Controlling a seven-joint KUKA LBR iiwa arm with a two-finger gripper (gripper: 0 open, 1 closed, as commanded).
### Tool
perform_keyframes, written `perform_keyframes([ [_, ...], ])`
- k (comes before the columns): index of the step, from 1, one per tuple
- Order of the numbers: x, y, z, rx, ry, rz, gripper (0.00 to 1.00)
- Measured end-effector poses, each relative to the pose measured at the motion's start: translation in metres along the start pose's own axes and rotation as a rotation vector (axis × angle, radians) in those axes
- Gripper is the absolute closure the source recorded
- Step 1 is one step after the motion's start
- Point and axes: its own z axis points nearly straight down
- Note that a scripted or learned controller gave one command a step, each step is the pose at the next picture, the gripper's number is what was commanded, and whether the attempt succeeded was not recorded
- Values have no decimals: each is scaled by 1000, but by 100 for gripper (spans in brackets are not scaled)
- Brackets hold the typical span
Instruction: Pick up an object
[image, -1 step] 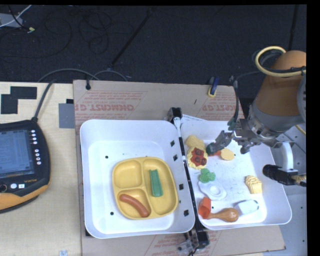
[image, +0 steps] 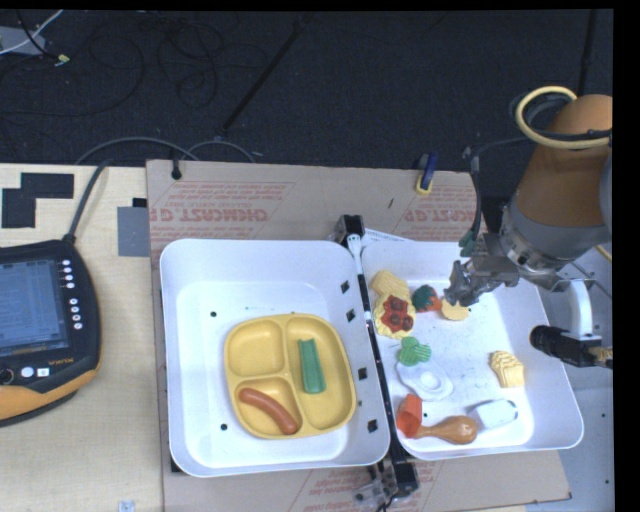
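My gripper (image: 463, 291) hangs low over the back of the right bin (image: 545, 330), reaching in from the right. Just below its tip lies a small yellow piece (image: 456, 312), touching or nearly touching it; nothing can be seen held. A dark green toy (image: 424, 297) sits just left of the gripper. Further left lies a yellow pizza slice with red topping (image: 394, 306). Also in this bin are a green leafy piece (image: 413, 351), a fried egg (image: 426, 381), yellow fries (image: 507, 369), a white object (image: 495, 412), a red piece (image: 408, 413) and a brown drumstick (image: 447, 430).
The left bin (image: 200, 300) holds a yellow divided plate (image: 255, 350) with a green stick (image: 311, 365) and a sausage (image: 268, 410) on it. A tablet-like pendant (image: 40, 315) lies on the bench at far left. The bins' shared rim (image: 362, 340) runs between them.
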Motion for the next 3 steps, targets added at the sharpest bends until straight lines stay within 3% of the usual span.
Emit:
perform_keyframes([
  [1,95,-27,68,7,3,-7,100],
  [3,137,-91,-86,-10,1,-3,100],
])
